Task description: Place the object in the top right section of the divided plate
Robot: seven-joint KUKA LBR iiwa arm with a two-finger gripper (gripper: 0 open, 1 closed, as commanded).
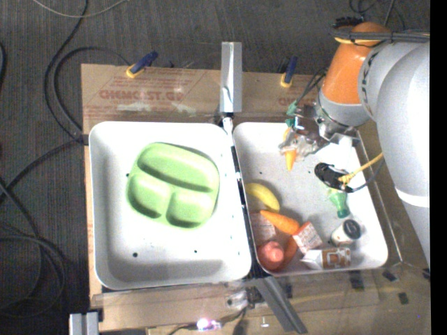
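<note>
The arm (401, 110), grey with an orange band, comes in at the right, over the right bin's (374, 253) far right corner. The left bin (105, 257) touches the right bin along its left wall. The green divided plate (173, 184) lies in the left bin, well left of the right bin, and all three of its sections are bare.

The gripper (297, 139) hangs over the far end of the right bin, its fingers closed on a small orange carrot-like object (290, 159), whose tip points down below them. That object is still above the right bin and well apart from the plate.

On the right bin's floor: a yellow banana (262, 196) near the left wall, an orange carrot (280, 221) just nearer than it, a red round fruit (272, 253) at the near left corner, small cartons (307, 236) beside that, a green bottle (339, 202) and a black and white item (347, 230) toward the right wall.
</note>
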